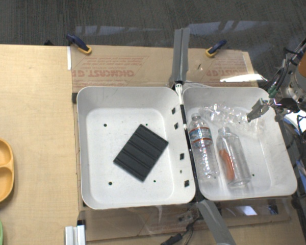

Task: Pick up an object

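Item 1 — water bottle [203, 148], clear plastic with a printed label band, lying on its side in the right bin [281, 184] against that bin's left wall. Long axis runs roughly twelve to six o'clock, cap toward twelve.

Item 2 — second clear bottle [232, 160], holding something orange inside, lying just beside the first at its three o'clock and near parallel to it.

Item 3 — crumpled clear plastic [225, 115], at the twelve o'clock end of the right bin, touching or nearly touching both bottle tops; its edges are hard to tell apart from the white floor.

Item 4 — hand [256, 111], at the right bin's upper right corner, over or beside the clear plastic. Nothing is seen clamped in it; whether its parts stand apart or together cannot be told at this size.

Key relation — both bottles lie toward seven o'clock of the hand, the orange-filled one nearer. A grasp would likely need to close across the bottles' short width, so the hand's closing line should run nine to three.

Item 5 — black ribbed slab [141, 152], flat and tilted in the left bin [86, 137], well apart from the hand.

Surround — worktop [30, 96] at nine o'clock, bearing a yellow tray [0, 170].
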{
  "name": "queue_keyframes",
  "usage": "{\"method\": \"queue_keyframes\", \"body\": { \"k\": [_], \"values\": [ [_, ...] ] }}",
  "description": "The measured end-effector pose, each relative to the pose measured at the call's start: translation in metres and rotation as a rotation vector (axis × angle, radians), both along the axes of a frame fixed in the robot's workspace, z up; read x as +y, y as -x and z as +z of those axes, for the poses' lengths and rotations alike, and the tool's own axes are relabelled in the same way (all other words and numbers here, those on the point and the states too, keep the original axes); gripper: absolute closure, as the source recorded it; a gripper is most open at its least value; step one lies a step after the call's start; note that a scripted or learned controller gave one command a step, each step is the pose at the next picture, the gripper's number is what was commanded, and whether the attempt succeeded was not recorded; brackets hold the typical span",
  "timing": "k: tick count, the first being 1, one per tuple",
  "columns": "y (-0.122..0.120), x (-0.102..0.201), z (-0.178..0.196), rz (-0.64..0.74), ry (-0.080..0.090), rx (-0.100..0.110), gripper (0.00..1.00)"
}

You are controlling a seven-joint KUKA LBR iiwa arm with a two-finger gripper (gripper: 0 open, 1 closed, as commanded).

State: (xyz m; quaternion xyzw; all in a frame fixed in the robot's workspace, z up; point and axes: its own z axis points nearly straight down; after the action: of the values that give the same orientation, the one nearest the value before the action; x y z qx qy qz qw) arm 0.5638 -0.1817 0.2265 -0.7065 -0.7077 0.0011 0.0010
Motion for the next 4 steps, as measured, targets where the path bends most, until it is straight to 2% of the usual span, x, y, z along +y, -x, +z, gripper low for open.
{"method": "queue_keyframes", "body": {
  "k": [1,2,3,4],
  "values": [
    [0.021,0.027,-0.123,0.144,0.0,-0.003,0.0],
    [0.082,0.003,-0.131,0.175,-0.001,0.0,0.0],
    [0.082,0.003,-0.131,0.176,-0.001,-0.001,0.0],
    [0.016,0.048,-0.136,0.209,0.0,-0.001,0.0]
  ]
}}
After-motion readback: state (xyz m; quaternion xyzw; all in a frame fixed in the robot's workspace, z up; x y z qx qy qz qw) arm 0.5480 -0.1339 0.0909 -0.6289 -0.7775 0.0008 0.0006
